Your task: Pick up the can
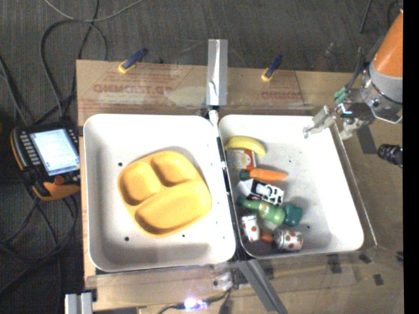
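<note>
Dark carpet with loose cables surrounds the bench, and a cardboard sheet (196,87) lies under the two white bins, held by two clamps at its far edge. On the carpet to the left sits a pendant (47,150) with a lit screen.

The left bin (105,241) holds a yellow divided tray (165,191). The right bin (327,201) carries a cluster of small things crowded along its left wall: a banana (245,144) at the far end, then a carrot (265,174), a black-and-white box (265,191), a green bottle (265,210), and nearest the camera the can (288,240), lying on its side with its long axis roughly across the view.

The gripper (327,118) hovers over the bin's far right corner, and its fingers look parted with nothing between them (the far one is faint against the white).

From the gripper, the can lies toward the camera and somewhat left, at the opposite end of the bin, so the reach is likely a long diagonal down the bin. The can sits just beside a second small red-and-white container (249,228) and near the bottle's base, with open bin floor on its right; an approach from that open side looks safest, since fingers closing from the left could catch its neighbours.
</note>
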Controlling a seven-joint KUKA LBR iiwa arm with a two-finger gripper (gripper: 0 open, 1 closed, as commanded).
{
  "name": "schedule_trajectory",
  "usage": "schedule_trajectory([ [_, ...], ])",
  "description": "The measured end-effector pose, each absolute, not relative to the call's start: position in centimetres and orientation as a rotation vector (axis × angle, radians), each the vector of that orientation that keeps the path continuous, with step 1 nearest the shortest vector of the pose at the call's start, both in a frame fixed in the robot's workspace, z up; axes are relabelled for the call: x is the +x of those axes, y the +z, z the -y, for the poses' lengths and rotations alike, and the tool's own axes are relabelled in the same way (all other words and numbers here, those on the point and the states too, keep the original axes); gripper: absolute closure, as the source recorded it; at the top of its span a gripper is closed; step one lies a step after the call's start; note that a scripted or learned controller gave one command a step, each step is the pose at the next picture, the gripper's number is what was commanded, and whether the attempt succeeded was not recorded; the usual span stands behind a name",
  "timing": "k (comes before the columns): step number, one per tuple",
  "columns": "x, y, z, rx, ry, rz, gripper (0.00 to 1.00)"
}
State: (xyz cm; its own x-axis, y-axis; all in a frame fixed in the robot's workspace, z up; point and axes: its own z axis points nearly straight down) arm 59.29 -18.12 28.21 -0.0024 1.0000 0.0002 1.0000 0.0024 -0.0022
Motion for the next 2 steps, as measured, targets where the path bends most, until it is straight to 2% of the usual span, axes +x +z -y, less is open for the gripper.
schedule_trajectory([
  [1, 52.2, 15.8, 20.2, -1.832, 0.001, 2.549, 0.0],
  [2, 55.9, 9.0, 20.4, -1.861, -0.005, 2.545, 0.0],
])
